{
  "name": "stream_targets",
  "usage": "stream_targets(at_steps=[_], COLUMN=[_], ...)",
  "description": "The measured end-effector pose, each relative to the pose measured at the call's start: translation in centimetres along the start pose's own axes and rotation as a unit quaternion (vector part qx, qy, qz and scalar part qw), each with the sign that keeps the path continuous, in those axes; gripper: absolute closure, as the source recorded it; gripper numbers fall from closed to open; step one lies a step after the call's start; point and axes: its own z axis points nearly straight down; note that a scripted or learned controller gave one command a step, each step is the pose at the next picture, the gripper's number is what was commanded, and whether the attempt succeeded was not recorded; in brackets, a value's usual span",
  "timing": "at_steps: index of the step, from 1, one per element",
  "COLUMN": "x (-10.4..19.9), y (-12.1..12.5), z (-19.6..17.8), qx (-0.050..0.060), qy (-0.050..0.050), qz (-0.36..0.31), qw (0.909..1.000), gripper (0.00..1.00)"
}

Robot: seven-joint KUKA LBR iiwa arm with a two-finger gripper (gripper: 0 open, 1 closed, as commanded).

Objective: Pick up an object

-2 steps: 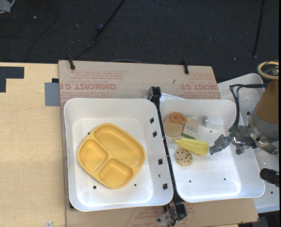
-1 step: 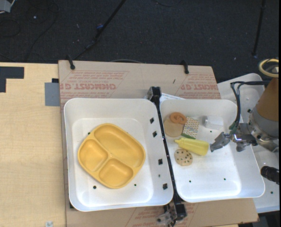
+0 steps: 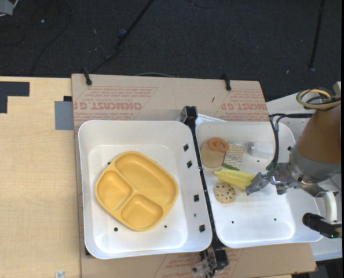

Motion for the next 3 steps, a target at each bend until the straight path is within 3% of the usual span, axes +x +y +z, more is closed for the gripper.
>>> stream_targets(at_steps=[1, 2, 3], x=[0.0, 0.0, -0.4], y=[0.0, 0.1, 0.3], z=[5.2, 3.9, -0.4], qx=[-0.002, -0.003, -0.003], qy=[-0.001, -0.001, -0.001], qz=[0.001, 0.002, 0.000], qw=[1.0000, 1.0000, 1.0000], gripper=[0.00, 1.00, 1.00])
